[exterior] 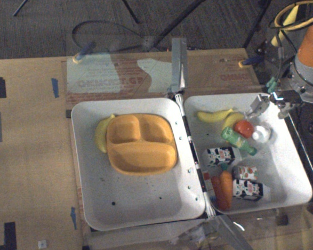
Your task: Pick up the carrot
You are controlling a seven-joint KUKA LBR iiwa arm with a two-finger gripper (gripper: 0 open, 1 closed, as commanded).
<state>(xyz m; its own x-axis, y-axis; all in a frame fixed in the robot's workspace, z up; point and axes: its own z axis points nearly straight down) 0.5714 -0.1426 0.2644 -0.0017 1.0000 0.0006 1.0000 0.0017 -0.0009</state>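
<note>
Orange carrot [223, 189] lies lengthwise against the near-left wall of the right bin [292, 160], tip toward the bench front, well below and left of the gripper [267, 102], with nothing gripping it. Gripper, grey metal, hangs over the far-right corner of that bin, on an arm [307, 63] entering from the right; whether its fingers are spread or pressed together cannot be told from this slant, and nothing shows between them. Just below and left of the gripper: a red tomato-like ball [244, 128], a white round piece [261, 135], a yellow banana [215, 115], and a green bottle [238, 141] lying on its side. Further down: three small cartons with black-and-white cow print, one [220, 156] mid-bin, one [246, 172] with red marks, one [248, 189] touching the carrot's right side; their lettering is too small to read. Left bin [98, 206], far left of the gripper, holds an orange divided plate [142, 144] over a second banana [100, 135]. Faint reversed lettering on the clear sheet [110, 79] behind the bins is illegible.
</note>
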